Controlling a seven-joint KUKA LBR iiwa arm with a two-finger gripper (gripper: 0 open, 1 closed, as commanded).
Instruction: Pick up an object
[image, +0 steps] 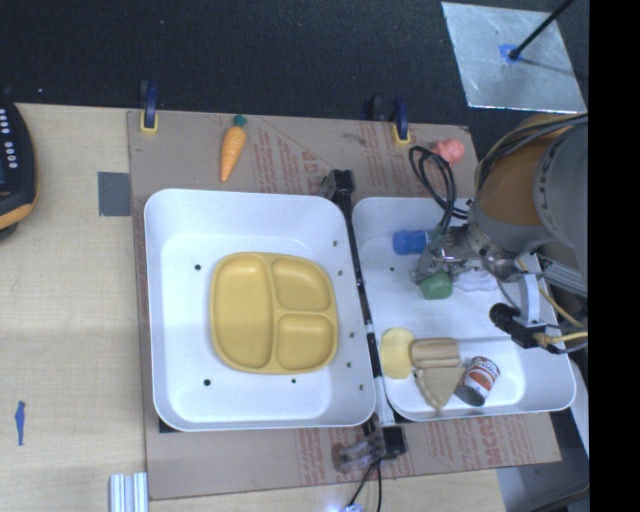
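Gripper (440, 266) sits low in right bin (545, 400) right over green block (436, 287), finger state impossible to tell; best to centre on block, close squarely, lift straight.

A single fixed camera hangs above the pale wooden tabletop (70, 300) and looks down on it at a slight slant, its top edge taking in a strip of dark floor beyond the far side. It sits far enough back to hold both shallow white plastic bins whole: the left-hand bin (170, 300) fills the middle of the frame, and the right-hand bin (545, 390) lies just beside it towards the right. The brown cardboard sheet (290, 150) beneath the bins is seen nearly complete. The grey arm with its orange band (520, 185) enters from the right edge, close under the lens and so looming large and partly cut off.
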